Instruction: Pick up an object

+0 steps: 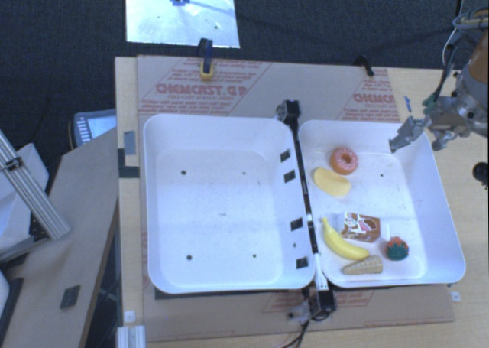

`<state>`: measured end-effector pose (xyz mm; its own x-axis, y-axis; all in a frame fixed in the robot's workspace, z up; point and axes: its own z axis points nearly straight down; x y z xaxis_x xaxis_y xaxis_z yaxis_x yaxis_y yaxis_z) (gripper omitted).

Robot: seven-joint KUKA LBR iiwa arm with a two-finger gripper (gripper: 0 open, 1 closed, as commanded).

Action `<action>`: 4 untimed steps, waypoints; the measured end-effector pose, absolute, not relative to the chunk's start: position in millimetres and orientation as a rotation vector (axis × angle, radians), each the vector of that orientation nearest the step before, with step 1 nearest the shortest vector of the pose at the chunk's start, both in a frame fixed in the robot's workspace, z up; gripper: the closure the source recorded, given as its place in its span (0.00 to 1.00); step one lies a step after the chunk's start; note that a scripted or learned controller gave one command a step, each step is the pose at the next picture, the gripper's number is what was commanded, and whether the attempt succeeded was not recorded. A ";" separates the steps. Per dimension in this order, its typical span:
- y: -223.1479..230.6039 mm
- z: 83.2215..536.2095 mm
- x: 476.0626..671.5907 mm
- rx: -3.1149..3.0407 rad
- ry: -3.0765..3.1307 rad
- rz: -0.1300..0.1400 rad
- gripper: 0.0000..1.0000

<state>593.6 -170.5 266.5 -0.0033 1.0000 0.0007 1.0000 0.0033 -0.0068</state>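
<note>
two white bins sit on the desk; toy food, a banana among it, lies in the right bin. gripper hovers over that bin's far right corner, seemingly released, grasping nothing.

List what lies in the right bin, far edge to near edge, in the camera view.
Donut → yellow lemon-like piece → small printed carton → banana → red and green berry-like toy → tan wedge.
</note>
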 end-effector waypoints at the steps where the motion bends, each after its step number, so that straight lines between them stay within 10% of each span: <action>1: -206.3 110.9 657.4 -2.208 -2.217 0.013 0.00; 2: -205.9 127.2 658.9 -2.207 -2.224 0.010 1.00; 4: -205.0 139.3 657.7 -2.193 -2.225 0.020 1.00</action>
